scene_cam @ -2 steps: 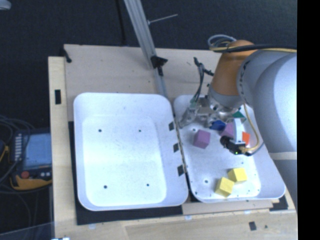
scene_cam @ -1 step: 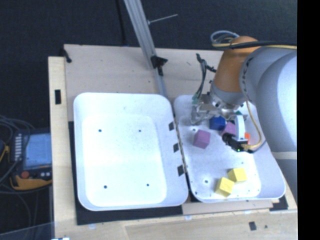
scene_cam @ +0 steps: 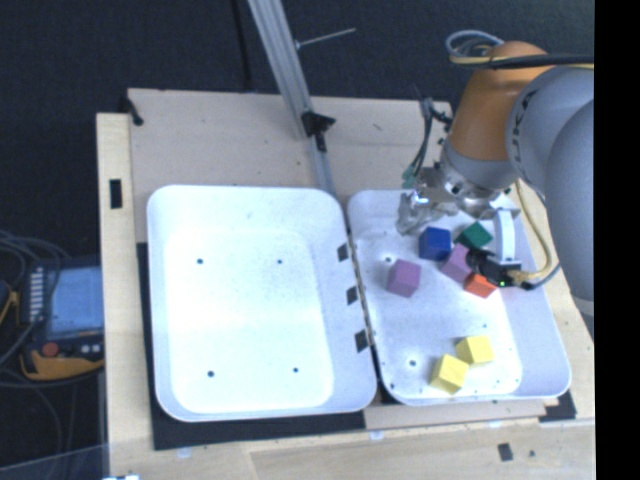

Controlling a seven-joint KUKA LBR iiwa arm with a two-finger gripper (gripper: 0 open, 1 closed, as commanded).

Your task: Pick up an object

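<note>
The right bin (scene_cam: pixel 430 338) holds several small blocks. A blue cube (scene_cam: pixel 434 243) lies near its far end, with a green block (scene_cam: pixel 475 235), a purple block (scene_cam: pixel 458 262) and an orange-red block (scene_cam: pixel 480 285) close by to its right. Another purple cube (scene_cam: pixel 403 277) sits nearer the bin's middle. Two yellow cubes (scene_cam: pixel 476 349) (scene_cam: pixel 450 372) rest toward the near edge. My gripper (scene_cam: pixel 425 211) hangs low over the far end of this bin, just beyond the blue cube. I see nothing held in it.
The left bin (scene_cam: pixel 170 268) lies beside the right one, joined by black clips (scene_cam: pixel 352 293). A slanted metal bar (scene_cam: pixel 285 63) rises from behind the bins. A blue device with cables (scene_cam: pixel 70 303) sits off the bench's left side.
</note>
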